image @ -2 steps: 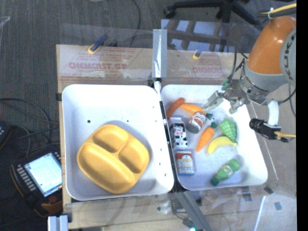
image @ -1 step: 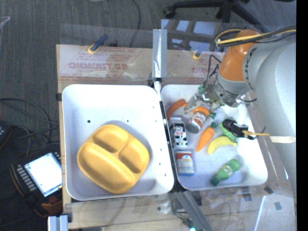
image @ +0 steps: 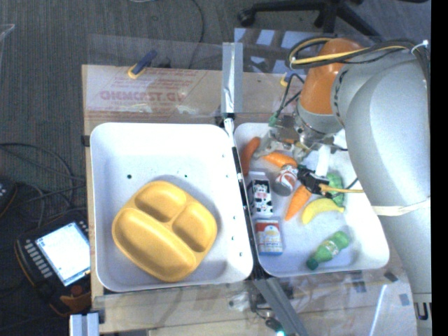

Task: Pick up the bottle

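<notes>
1 green bottle lies on its side near the front right corner of the right bin, tilted, its cap end toward the front. Just behind it rests a banana, and beside that a carrot pointing forward. A small carton and a black-and-white box lie along the bin's left wall, with what looks like a can further back. The left bin holds a yellow divided tray.

Both bins sit on a bench with cardboard behind them, over dark carpet; a tablet lies on the floor at left.

The grey arm reaches in from the right, orange band uppermost, its gripper low over the back of the right bin, well apart from the bottle. Cables hide it, so I cannot tell how it is set.
</notes>
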### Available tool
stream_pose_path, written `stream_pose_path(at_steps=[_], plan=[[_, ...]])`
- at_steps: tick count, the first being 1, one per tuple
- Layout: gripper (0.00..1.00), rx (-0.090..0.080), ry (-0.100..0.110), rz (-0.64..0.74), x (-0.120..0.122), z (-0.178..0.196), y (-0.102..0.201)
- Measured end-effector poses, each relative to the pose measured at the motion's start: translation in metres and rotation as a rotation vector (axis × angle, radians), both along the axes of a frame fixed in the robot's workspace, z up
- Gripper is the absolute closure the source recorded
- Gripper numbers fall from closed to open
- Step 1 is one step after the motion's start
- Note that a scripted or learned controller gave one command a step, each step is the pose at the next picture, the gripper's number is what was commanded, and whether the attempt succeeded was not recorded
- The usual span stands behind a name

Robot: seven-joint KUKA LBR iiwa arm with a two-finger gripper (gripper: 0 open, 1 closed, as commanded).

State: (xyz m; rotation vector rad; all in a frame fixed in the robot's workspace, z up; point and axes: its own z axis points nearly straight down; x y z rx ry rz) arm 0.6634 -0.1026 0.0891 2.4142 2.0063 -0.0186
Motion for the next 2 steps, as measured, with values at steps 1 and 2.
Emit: stream_pose_path(at_steps=[1, 2], plan=[[0.0, 0.014, 0.029, -0.34, 0.0003, -0.0015, -0.0006], [0.0, 0.015, 0.039, -0.545, -0.0008, -0.001, -0.0046]])
